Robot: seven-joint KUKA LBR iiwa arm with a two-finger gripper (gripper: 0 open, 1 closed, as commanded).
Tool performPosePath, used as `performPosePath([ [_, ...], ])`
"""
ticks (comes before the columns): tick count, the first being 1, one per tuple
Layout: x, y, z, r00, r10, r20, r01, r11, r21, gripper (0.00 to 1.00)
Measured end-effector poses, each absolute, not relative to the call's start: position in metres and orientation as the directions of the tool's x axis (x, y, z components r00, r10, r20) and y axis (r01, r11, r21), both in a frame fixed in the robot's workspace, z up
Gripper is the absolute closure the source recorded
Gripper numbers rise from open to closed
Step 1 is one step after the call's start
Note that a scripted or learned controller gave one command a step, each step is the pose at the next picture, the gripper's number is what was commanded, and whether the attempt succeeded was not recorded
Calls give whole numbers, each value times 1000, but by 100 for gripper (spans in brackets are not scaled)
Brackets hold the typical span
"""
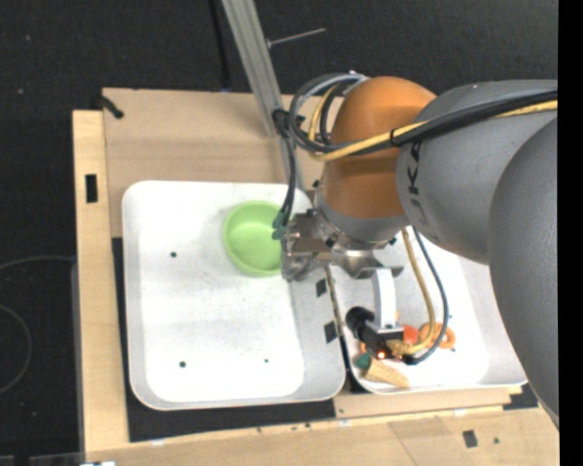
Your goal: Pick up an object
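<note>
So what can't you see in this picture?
- Green round thing in the left bin: its right side hides behind the arm, camera view.
- Right bin: the arm covers most of it.
- Small things at its near end: too small and tangled to name.

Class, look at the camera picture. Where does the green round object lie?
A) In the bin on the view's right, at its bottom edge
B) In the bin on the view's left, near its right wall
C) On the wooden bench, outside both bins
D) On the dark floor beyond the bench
B: the green object rests on the white floor of the left-hand bin, in its upper right part, close to the wall it shares with the other bin.
</note>
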State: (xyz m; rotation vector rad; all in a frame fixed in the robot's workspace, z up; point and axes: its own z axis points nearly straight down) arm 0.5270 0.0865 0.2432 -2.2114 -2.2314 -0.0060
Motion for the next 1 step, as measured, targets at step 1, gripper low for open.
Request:
performPosePath([
  [1,527,83,242,-3,1000,2,1000,3,1,0],
])
